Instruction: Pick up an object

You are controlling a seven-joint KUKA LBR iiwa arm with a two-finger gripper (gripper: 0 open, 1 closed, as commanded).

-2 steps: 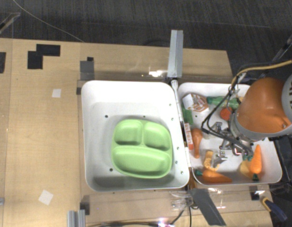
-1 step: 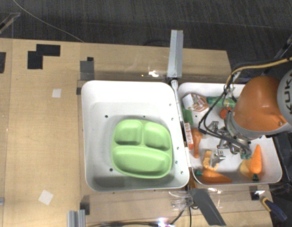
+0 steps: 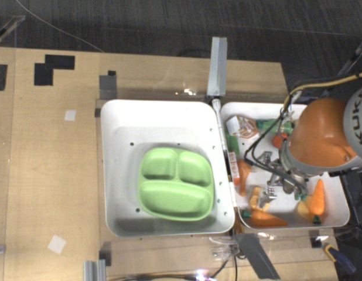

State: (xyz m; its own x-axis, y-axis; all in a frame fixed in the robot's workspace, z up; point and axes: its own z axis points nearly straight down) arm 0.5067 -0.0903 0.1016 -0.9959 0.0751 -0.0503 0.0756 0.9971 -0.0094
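**Desk:** Where is the object to be picked?

**Photographer:** In the right bin, among a jumble of toy food. One carrot stands on end at about four o'clock from the arm's orange band, near the bin's lower right corner. Another orange piece lies flat along the bottom wall, at about seven o'clock from the band. Packets and a green item crowd the bin's top edge, at roughly ten o'clock.

**Desk:** And the end effector?

**Photographer:** The end effector hangs low over the bin's lower middle, just above the flat orange piece, apparently poised for a straight-down grab. Whether it is released or clenched, I cannot tell; cables and the wrist hide it.

**Desk:** Which item is the target?

**Photographer:** Judging by position, something in the clutter directly beneath it. Nothing visibly sits in its grasp.

**Desk:** The rest of the table?

**Photographer:** The left bin, at nine o'clock, holds a green divided tray, well apart from the action.
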